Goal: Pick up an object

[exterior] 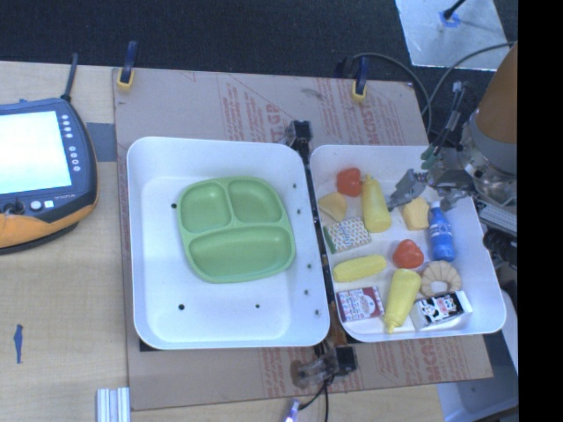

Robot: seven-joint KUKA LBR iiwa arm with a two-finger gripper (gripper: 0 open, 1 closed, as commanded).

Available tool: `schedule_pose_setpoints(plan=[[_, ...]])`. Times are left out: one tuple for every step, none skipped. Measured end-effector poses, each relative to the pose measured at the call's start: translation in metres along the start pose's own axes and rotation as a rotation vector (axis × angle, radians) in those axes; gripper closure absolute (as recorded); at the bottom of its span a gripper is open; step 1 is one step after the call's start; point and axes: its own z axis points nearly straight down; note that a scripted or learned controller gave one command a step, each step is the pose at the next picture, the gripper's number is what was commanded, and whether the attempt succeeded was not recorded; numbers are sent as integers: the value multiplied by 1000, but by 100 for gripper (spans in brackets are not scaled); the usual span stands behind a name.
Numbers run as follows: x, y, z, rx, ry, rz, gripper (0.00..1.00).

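The gripper (425, 190) hangs over the upper right part of the right bin (489, 271), reaching in from the right edge, its two dark fingers (406, 185) spread apart with nothing between them; the left finger points down toward the gap between a yellow bottle and a yellow wedge, and the other finger sits just above the blue bottle. Right below the claw lies the yellow wedge (415, 214), and just beside it, to the right, the blue bottle (440, 235) lies with its white cap toward the claw. To the left of the claw the yellow bottle (375, 205) stands lengthwise, with a red tomato (349, 181) and a pale yellow chunk (332, 207) near the bin's upper left corner. Lower in the same bin are a small patterned packet (348, 234), a yellow corn-like piece (359, 268), a second red piece (407, 254), a ridged tan pastry (440, 279), another yellow bottle (401, 297), a red and white carton (359, 304) and a black and white carton (440, 309). The left bin (158, 315) holds a green divided plate (235, 229) with three compartments, set near its middle. Left of both bins, a tablet-like controller (40, 170) rests on the bench.
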Motion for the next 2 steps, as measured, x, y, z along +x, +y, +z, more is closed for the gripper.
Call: schedule_pose_setpoints(plan=[[-78, 39, 92, 2, -2, 1, 0], [-65, 8, 172, 2, 2, -2, 0]])
